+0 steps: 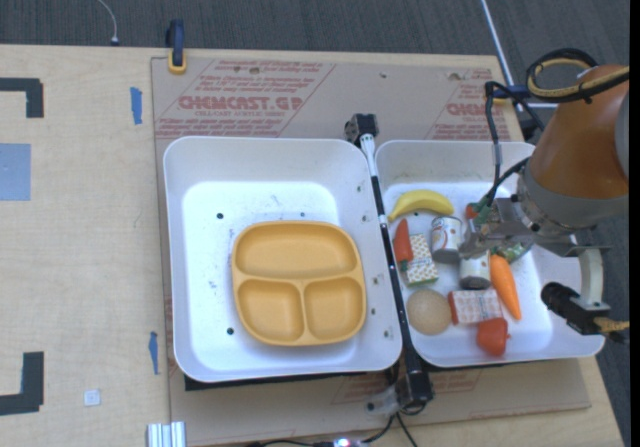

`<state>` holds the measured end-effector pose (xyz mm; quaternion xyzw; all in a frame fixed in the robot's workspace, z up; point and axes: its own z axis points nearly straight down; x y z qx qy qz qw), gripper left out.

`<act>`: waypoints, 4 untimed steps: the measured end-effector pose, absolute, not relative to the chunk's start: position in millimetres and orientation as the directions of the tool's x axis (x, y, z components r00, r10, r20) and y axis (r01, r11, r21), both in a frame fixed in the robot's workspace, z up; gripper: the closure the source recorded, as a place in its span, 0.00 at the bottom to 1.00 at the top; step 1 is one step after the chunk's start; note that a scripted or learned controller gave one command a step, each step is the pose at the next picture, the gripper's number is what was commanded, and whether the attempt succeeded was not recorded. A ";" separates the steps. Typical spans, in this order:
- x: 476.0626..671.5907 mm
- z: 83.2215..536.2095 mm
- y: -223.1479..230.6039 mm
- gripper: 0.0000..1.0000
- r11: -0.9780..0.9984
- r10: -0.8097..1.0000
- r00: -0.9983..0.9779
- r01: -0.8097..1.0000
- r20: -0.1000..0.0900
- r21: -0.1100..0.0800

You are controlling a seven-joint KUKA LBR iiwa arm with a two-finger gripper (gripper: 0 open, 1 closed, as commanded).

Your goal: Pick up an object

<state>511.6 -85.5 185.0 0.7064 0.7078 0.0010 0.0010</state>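
The claw (pixel 487 247) hangs low in the right bin (pixel 560 335); whether it is clenched cannot be told. The carrot (pixel 504 285) lies just at its five o'clock, long axis running roughly eleven to five.

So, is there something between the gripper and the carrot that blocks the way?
Nothing visible blocks it. The gripper hangs just above the carrot in the right bin, with the can close on its left.
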 end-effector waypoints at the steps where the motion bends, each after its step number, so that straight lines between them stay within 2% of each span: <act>1: 519.9 184.6 7.7 1.00 0.002 1.000 -0.002 1.000 0.000 0.002; 2: 510.9 184.9 -50.4 1.00 -0.001 1.000 0.001 1.000 0.000 0.000; 3: 510.9 184.8 -50.1 0.00 0.000 1.000 0.000 1.000 0.001 0.000; 4: 507.0 97.1 -92.8 0.00 -0.001 1.000 0.001 1.000 -0.002 0.009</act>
